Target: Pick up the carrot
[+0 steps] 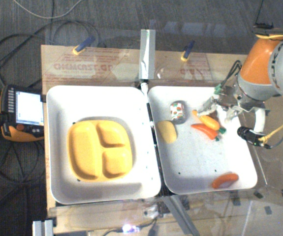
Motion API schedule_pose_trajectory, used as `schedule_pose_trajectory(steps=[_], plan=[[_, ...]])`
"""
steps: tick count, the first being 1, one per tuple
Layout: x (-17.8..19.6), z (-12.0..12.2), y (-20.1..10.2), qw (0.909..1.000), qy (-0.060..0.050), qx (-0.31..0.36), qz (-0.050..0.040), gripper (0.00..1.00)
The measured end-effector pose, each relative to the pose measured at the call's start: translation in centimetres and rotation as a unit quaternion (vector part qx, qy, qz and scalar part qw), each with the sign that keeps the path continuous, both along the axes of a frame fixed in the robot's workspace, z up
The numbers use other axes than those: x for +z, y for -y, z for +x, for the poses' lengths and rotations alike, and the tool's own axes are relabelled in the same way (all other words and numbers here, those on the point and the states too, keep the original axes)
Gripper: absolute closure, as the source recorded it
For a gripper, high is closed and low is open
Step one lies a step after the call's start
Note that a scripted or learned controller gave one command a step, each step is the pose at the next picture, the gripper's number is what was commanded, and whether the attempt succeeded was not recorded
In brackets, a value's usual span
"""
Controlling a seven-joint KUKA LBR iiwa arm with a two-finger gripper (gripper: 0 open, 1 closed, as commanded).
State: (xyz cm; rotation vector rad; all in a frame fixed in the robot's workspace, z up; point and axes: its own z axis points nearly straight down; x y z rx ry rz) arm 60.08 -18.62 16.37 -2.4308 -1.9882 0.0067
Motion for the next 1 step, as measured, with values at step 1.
schedule_pose_trajectory(steps=[1], plan=[[-6.45, -0.45, 2.10, 0.9998, 0.006, 0.017, 0.0024, 0.00]])
